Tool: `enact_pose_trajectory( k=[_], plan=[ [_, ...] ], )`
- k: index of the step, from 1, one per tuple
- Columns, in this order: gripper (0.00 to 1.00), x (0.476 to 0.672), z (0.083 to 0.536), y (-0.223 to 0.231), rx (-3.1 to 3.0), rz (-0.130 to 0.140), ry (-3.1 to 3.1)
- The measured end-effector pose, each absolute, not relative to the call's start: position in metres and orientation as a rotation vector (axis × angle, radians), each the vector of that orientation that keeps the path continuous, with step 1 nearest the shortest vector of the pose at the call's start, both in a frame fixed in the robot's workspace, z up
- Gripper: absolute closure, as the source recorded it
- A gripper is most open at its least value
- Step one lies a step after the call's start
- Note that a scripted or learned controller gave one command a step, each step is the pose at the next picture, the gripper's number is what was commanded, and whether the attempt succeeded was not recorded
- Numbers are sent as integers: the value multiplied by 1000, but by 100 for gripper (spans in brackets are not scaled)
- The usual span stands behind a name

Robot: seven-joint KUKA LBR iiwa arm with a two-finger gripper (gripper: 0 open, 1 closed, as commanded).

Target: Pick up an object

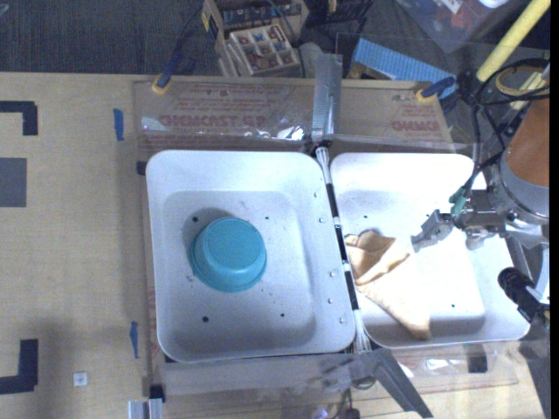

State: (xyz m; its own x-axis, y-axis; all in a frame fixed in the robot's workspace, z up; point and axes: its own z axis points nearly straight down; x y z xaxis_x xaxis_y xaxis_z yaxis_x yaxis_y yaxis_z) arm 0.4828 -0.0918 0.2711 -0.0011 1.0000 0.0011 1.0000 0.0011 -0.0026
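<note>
Two white bins (175, 177): one blue bowl (229, 253), one tan cloth (384, 278).

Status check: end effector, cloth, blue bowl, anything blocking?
End effector over right bin, just right of tan cloth. Cloth lies crumpled against the bin's left wall, not gripped. Blue bowl upside down in left bin. Nothing in the way.

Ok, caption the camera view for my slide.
Pincer over the right bin near a tan cloth; blue bowl in left bin.
</note>
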Motion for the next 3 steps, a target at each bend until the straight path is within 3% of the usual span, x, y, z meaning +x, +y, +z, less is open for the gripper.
enact_pose_trajectory(
  k=[1,2,3],
  plan=[
    [0,544,193,-76,-2436,2,-1980],
    [0,536,94,-121,-2326,-5,-2116],
    [100,538,105,-121,-2331,-11,-2115]
  ],
)
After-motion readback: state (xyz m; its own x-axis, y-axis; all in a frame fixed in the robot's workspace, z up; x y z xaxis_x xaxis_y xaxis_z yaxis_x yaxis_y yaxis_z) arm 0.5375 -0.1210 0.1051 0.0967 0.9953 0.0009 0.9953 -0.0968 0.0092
